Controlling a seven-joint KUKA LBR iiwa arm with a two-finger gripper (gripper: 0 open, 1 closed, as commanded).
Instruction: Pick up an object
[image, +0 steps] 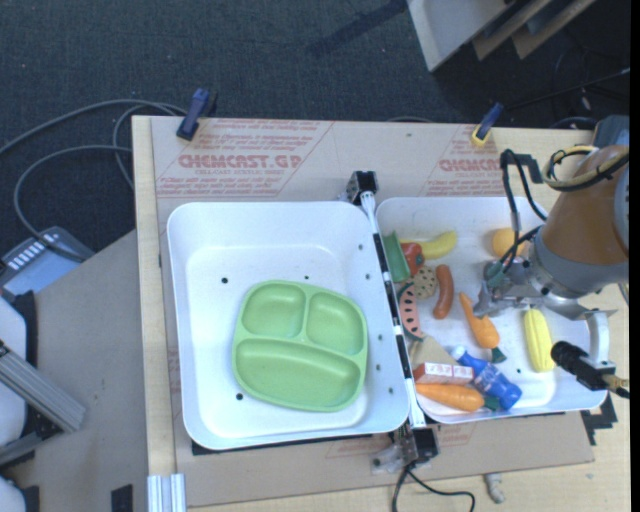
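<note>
The gripper (492, 298) is being positioned low in the right bin (570, 398), just above the far end of an orange carrot (479, 324); its opening cannot be determined.

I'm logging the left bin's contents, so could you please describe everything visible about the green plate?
The green plate is a pale green divided tray, apparently plastic, with rounded corners, two small compartments on its far side and one long compartment on its near side. It lies flat, slightly rotated, right of centre on the floor of the left bin. Nothing rests in it.
</note>
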